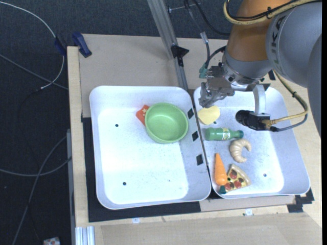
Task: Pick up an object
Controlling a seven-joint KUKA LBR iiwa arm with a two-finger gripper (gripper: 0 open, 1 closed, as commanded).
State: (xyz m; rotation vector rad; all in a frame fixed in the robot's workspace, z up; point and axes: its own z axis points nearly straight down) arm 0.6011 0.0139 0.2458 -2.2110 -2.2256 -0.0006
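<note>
Pincer [211, 102] hangs directly over a pale yellow object [209, 115] at the right bin's [286, 152] far left corner, fingertips touching its upper side; whether they are clenched or released cannot be told.

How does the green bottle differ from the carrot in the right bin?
The green bottle is green with a white band, while the carrot is orange. The bottle lies crosswise in the right bin, its cap toward the right; the carrot lies lengthwise, with its tip pointing away from the bin's near edge. The bottle sits nearer the gripper. Both lie flat near the bin's left wall.
</note>
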